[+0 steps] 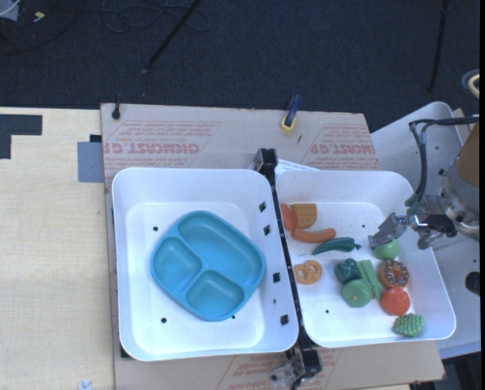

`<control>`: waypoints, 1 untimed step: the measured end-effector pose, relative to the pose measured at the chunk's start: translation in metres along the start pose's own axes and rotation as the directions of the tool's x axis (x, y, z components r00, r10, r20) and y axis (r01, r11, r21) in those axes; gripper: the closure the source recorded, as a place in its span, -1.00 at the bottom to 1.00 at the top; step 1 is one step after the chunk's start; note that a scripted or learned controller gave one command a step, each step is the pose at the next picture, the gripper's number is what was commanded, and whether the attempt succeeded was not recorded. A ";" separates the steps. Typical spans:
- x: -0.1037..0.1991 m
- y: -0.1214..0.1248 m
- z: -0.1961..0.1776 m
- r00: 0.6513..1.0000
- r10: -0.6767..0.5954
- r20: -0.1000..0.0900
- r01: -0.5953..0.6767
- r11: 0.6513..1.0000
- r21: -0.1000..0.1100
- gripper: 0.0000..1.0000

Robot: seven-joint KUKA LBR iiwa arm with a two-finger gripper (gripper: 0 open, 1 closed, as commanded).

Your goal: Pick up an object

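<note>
The right bin holds several toy foods: an orange sausage, a tan bread piece, a dark green pepper, an orange slice, green pieces, a donut, a red tomato, a green bumpy piece and a light green ball. My gripper reaches in from the right and hangs over the bin's right side, just above the light green ball. Nothing shows between its fingers.
The left bin holds a blue sectioned plate. A black divider runs between the bins. Cardboard lies under both, with a blue and yellow clamp at the back edge.
</note>
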State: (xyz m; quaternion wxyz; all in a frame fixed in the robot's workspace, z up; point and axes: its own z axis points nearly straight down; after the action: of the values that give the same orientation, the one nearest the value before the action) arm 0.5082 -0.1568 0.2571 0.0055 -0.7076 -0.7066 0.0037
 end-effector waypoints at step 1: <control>0.000 0.002 -0.006 1.000 -0.002 0.003 0.002 1.000 -0.011 -1.00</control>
State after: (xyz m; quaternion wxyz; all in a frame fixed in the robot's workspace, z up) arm 0.5102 -0.1571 0.2627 0.0006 -0.7070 -0.7072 0.0006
